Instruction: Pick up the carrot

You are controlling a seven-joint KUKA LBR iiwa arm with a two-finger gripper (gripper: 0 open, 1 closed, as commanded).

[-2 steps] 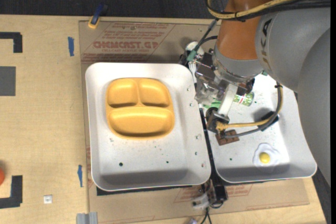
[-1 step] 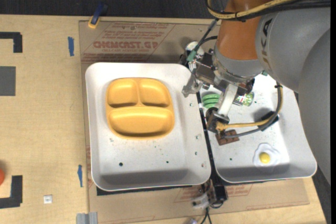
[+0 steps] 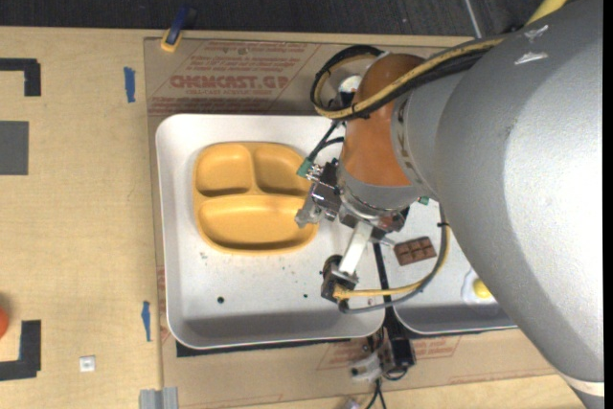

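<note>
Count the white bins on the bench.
2. The view's left bin holds a yellow divided plate; the right bin lies mostly under the arm, so things there may be hidden.

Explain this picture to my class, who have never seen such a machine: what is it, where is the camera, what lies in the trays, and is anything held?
One camera, fixed above the bench, looks down at a slant. The big grey shape with an orange band is a robot arm reaching in from the right. Its claw hangs over the left white bin, at the right edge of a yellow divided plate. The right bin, mostly covered by the arm, holds a small brown segmented block, perhaps chocolate. Whether the claw holds anything cannot be told.
</note>
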